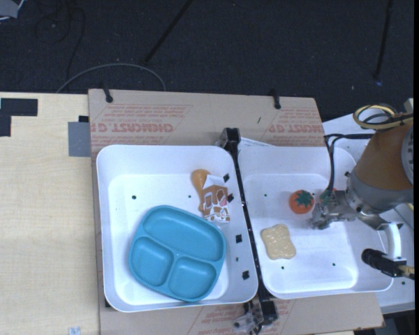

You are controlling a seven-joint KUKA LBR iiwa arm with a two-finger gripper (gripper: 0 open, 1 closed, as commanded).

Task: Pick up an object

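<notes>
In the right bin (314, 278) lie a small red tomato-like ball with a green top (301, 201) and a pale beige cracker-shaped piece (278, 242). My gripper (322, 215) hangs low in the right bin, just right of the red ball and close to it. The grey arm with its orange band (384, 162) comes in from the right. In the left bin (119, 187) sit a blue divided plate (177, 252), an orange-brown piece (200, 180) and a small white patterned packet (215, 204).
A black divider (241, 215) runs between the two bins. Cardboard (195, 121) lies under and behind them. Cables (373, 114) hang at the right by the arm. A wooden bench top (35, 222) spreads to the left.
</notes>
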